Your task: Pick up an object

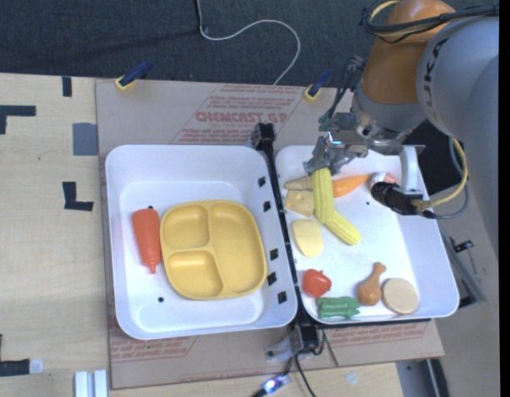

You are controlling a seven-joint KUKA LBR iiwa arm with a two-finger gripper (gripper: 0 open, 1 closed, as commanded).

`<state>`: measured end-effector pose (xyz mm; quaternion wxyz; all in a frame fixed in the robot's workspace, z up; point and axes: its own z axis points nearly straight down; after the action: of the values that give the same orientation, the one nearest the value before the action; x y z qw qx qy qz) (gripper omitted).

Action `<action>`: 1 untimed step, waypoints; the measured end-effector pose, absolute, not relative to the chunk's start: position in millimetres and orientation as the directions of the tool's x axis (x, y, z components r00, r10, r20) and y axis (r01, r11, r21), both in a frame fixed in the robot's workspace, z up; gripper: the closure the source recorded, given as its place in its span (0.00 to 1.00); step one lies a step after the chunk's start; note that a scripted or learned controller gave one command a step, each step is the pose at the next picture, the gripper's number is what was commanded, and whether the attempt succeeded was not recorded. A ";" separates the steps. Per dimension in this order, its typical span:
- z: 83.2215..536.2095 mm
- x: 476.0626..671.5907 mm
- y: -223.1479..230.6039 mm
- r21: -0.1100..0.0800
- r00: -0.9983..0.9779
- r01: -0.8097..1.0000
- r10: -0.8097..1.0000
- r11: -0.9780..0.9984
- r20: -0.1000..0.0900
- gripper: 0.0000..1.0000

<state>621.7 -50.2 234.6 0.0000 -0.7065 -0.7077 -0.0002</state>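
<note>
The corn cob (332, 208) lies with its long axis running from upper-left to lower-right; we see the gripper (327, 160) clamped on its upper end.

The arm (436, 64) reaches in from the right, gripper (331, 157) pointing down.

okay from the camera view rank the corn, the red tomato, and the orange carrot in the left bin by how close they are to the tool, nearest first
1. Corn: right bin, directly below the tool.
2. Red tomato: right bin's front, near the divider.
3. Orange carrot: far side of the left bin, beside the yellow tray.
</note>
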 end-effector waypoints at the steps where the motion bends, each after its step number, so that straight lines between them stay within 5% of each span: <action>1: 222.4 615.5 -63.3 -0.003 0.000 1.000 1.000 0.000 -0.001 1.00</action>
<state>615.5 -63.3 222.4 0.0008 -0.7071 -0.7071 0.0015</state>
